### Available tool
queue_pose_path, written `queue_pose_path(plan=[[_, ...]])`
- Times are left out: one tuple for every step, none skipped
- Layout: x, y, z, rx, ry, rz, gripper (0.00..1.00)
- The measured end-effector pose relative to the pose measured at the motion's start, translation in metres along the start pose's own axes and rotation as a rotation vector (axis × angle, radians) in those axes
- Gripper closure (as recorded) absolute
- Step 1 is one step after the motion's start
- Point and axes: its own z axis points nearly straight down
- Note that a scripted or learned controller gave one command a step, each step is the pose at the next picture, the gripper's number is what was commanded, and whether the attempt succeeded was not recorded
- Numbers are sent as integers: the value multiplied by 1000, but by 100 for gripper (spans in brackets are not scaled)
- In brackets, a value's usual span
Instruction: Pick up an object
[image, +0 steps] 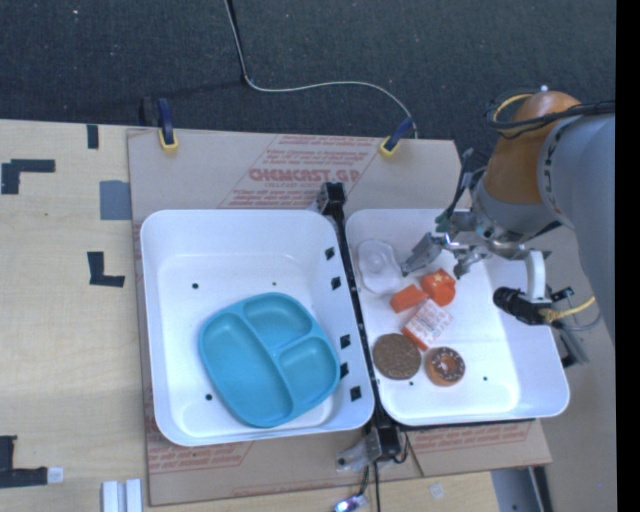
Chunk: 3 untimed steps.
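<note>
Right bin (500, 385): hand (438, 255), seemingly empty

Blue divided plate (268, 357) in left bin (170, 250), claw (440, 252) above orange items (425, 292) in right bin (520, 390)

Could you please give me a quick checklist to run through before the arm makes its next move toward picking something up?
1. Gripper is over the right bin: ok.
2. Target close by: the orange block lies just below the gripper: ok.
3. Anything already between the fingers: cannot tell.
4. Room around the target: not ok, another orange piece and a red-and-white packet lie right beside it.
5. Clear cup out of the gripper's way, to its left: ok.
6. Blue divided tray sits apart in the left bin: ok.
</note>
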Motion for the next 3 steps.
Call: queue_pose_path(plan=[[-4, 4, 44, -21, -12, 0, 0], [-3, 8, 27, -32, -14, -2, 100], [6, 3, -28, -12, -1, -1, 100]])
